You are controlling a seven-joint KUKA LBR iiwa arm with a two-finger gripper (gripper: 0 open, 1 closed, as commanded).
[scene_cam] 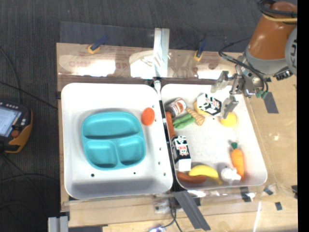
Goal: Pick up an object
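Note:
My gripper hangs over the far right part of the right bin, open, with nothing between its fingers. Just left of it lies a black-and-white cow-patterned toy. A yellow lemon sits right below the lower fingertip. Further left are a small can and a green vegetable. Along the near side I see a carrot, a banana, a cow-print carton and a red sausage.
The left bin holds a teal divided plate and an orange ball by its right wall. A white lump lies beside the banana. A handheld pendant rests on the floor at far left.

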